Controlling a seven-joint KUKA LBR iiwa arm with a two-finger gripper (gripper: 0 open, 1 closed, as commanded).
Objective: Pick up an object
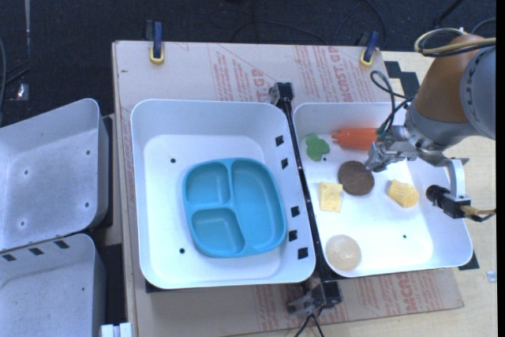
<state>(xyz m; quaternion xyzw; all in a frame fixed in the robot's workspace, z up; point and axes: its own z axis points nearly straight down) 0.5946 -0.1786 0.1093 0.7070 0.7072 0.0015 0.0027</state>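
Observation:
The right bin (450,249) holds several food pieces. An orange carrot-like piece (353,138) lies at the back, with a small green piece (316,146) to its left. A brown round patty (356,178) sits in the middle, with a yellow slice (331,196) to its left and a yellow chunk (403,193) to its right. A pale round piece (343,252) rests near the front wall. My gripper (377,159) reaches in from the right and hangs low, just right of the patty's upper edge and below the carrot's right end.
The left bin (150,170) holds a blue three-compartment plate (233,206). A black divider (293,170) runs between the bins. Yellow clamps (157,53) (368,56) grip the bench's back edge. A white lid (47,162) lies off to the left.

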